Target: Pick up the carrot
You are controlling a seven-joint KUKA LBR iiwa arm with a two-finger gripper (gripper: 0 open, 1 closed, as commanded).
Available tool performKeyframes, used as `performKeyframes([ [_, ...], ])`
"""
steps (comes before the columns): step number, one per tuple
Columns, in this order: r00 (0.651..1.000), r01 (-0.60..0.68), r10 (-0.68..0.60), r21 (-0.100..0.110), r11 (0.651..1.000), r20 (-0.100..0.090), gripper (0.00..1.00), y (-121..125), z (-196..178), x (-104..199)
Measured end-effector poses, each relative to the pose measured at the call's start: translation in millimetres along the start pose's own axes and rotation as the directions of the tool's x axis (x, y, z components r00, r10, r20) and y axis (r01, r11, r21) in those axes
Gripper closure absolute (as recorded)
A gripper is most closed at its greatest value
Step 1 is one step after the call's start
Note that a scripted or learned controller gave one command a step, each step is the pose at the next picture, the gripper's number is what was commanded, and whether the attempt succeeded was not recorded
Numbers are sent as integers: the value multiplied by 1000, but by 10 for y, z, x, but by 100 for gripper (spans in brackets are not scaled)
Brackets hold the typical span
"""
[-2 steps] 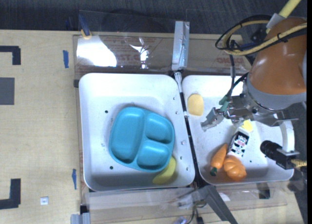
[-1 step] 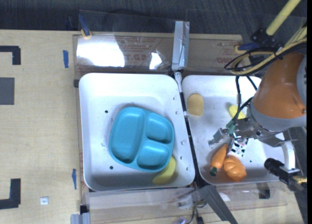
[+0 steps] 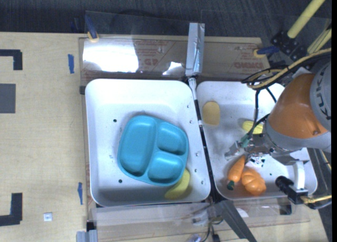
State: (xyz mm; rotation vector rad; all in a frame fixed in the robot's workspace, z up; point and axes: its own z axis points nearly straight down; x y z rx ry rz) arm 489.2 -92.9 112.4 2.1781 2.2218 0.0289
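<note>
One carrot [image 3: 236, 170] lies steeply slanted, tip lower-left, beneath the claw [image 3: 251, 150], whose grip I cannot tell.

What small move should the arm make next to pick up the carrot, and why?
Probably a short descent onto the carrot. The gripper hovers in the right bin, just above and right of the carrot's thick end, and an orange pepper-like item lies against the carrot, so staying clear of it seems wise.

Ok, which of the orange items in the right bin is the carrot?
The carrot is the slim tapered one with a green stem end, lying left of the rounder, lumpy orange piece and touching it, just below the end effector.
</note>
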Motion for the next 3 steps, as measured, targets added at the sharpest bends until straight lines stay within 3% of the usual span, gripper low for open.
performKeyframes([
  [1,986,-170,170,14,985,0,0,-49,8,-725],
  [2,892,-452,452,35,891,8,0,-67,-791,-87],
  [3,958,-287,288,35,957,2,0,-109,224,-92],
])
